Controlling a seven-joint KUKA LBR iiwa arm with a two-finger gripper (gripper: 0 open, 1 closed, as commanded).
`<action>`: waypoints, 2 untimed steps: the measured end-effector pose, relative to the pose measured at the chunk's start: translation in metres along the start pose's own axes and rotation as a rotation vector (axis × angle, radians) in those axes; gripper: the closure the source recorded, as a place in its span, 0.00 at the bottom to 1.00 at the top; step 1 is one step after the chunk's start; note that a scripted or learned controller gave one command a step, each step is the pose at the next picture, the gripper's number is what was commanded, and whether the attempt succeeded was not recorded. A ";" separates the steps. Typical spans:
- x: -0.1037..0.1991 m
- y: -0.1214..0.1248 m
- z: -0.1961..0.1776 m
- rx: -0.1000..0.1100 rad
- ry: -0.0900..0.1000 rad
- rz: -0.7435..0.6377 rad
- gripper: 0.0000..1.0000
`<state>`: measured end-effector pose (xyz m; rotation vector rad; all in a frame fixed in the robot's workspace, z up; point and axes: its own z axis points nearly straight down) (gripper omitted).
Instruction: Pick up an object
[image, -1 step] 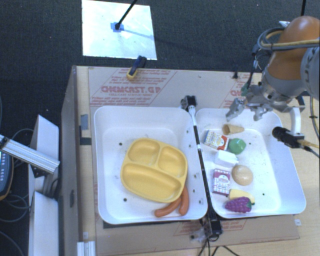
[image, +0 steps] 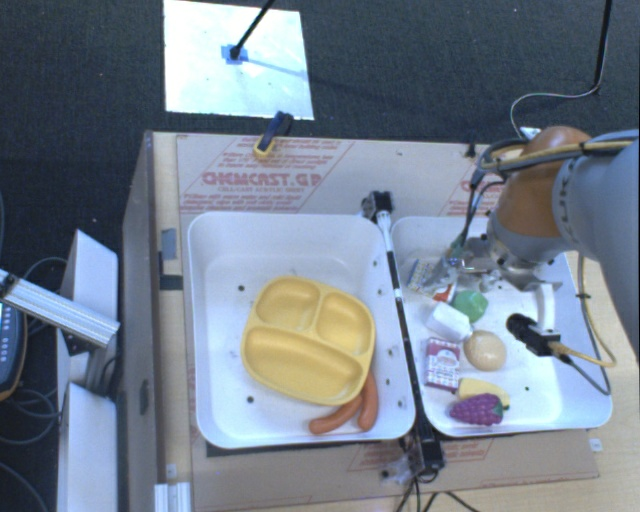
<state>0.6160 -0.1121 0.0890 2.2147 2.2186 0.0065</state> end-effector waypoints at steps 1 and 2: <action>0.001 0.003 -0.013 -0.009 0.002 -0.001 1.00; 0.001 0.003 -0.012 -0.009 0.002 -0.002 0.00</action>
